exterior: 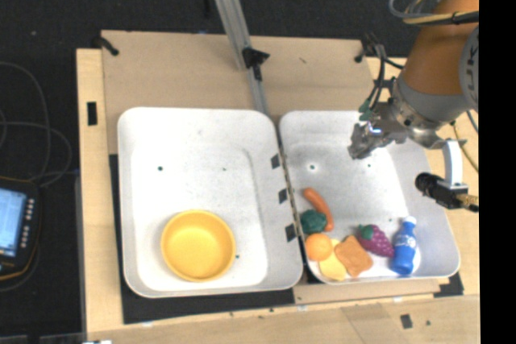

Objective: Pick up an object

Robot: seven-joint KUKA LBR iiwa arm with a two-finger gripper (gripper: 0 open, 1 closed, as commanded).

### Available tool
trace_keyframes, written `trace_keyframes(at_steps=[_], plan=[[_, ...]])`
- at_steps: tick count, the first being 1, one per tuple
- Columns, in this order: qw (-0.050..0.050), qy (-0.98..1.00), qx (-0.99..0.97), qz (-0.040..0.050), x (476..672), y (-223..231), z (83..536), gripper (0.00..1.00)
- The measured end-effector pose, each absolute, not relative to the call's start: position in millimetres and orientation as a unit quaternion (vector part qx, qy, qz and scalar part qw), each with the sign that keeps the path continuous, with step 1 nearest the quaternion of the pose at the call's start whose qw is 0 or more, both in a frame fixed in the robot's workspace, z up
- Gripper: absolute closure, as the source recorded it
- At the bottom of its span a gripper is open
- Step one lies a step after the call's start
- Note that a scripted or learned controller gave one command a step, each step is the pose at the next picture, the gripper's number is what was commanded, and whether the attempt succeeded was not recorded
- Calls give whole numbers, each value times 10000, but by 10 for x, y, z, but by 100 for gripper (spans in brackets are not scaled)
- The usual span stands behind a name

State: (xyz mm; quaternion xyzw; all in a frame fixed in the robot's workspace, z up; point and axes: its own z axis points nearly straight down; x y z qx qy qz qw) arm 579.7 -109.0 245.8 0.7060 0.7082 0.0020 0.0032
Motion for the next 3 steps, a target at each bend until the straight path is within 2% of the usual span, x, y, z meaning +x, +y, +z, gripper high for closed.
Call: trace_keyframes(at_steps=[1,2,3], plan=[[9,7097,7045,15,6037,-593,2553,100],[3,7093,7049,7,6126,-133,2536,100],[5,7096,7046,13,6298,332,2599,100]])
